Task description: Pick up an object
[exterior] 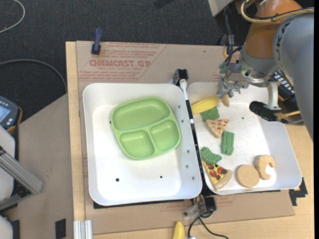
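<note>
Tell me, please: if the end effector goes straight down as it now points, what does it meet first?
Probably the small tan piece right under the end effector, beside the yellow corn near the back of the right bin. Depth is unclear, so it may reach the bin floor instead.

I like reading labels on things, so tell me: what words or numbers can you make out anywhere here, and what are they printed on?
"CHEMCAST G P", in red, on the brown cardboard sheet under the white bins.
Two smaller red lines above and below it on the same sheet: too blurred to read.
The dark device at the left edge has a screen: too small to read.
</note>
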Controlling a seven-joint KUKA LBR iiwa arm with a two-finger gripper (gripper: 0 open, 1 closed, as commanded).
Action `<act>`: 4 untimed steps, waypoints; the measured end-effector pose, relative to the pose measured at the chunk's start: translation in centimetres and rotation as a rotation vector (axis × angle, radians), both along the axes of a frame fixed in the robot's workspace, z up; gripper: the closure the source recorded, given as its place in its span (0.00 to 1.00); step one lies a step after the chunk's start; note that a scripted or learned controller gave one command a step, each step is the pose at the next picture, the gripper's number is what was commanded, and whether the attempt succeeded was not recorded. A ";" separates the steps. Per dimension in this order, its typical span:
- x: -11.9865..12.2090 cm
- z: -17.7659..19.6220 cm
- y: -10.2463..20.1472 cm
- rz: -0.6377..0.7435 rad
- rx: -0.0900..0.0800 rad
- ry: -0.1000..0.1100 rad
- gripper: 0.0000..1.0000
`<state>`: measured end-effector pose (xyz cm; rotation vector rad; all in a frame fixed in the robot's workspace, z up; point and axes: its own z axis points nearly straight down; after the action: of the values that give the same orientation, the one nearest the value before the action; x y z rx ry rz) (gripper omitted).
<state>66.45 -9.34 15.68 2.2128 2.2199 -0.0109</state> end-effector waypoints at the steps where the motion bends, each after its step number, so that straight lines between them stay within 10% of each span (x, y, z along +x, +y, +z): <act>1: 0.1 1.1 0.0 0.001 -0.002 -0.003 1.00; 3: -1.9 3.1 -5.7 -0.007 0.009 0.000 1.00; 4: -3.8 2.8 3.9 0.001 0.012 0.004 1.00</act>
<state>62.69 -5.49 18.48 2.2196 2.2291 -0.0025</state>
